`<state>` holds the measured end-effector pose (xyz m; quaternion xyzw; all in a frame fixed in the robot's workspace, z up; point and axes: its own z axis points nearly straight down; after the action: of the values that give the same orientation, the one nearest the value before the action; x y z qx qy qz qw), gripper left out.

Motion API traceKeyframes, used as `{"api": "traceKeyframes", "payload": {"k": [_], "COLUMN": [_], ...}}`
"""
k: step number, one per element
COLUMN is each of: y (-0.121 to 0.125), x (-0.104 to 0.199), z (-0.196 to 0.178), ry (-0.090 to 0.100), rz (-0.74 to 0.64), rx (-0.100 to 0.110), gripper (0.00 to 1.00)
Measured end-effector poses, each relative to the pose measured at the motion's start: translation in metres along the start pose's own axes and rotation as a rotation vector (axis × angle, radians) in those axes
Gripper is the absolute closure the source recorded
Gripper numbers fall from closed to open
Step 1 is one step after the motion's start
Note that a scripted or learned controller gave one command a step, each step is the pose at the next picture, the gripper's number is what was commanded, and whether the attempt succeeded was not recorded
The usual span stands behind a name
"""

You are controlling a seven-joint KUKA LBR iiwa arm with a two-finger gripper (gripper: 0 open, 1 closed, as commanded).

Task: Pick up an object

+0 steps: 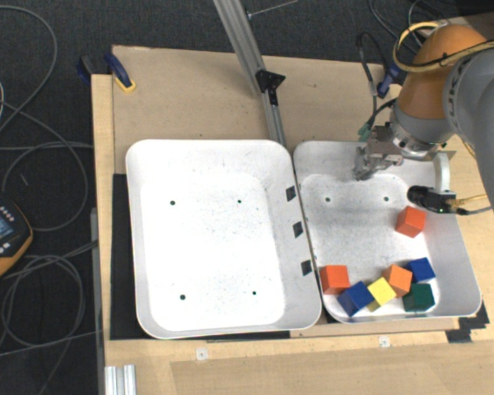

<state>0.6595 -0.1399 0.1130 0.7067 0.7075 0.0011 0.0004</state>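
Several small blocks lie in the right bin [346, 196]. An orange-red block [410, 220] sits alone at mid right. Along the front edge lie an orange block [335, 277], a blue block [356, 297], a yellow block [381, 290], a second orange block [399, 278], another blue block [421, 268] and a dark green block [419, 298]. My gripper [365, 169] hangs over the back of the right bin, well behind the blocks, with nothing seen between its fingers.
The left bin [148, 179] stands beside the right one, with black clips [297, 229] along the shared rim. A slanted metal pole [247, 48] rises behind the bins. Cables and a handheld pendant [0, 233] lie on the floor at left.
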Motion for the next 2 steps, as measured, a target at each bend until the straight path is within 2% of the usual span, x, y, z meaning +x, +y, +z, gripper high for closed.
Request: {"api": "traceKeyframes", "payload": {"k": [1, 2], "y": [0.006, 0.010], "x": [0.011, 0.005], "z": [-0.054, -0.119], "ry": [-0.002, -0.003], "rz": [-0.001, 0.000], "rx": [-0.006, -0.008], "gripper": [1.00, 1.00]}}
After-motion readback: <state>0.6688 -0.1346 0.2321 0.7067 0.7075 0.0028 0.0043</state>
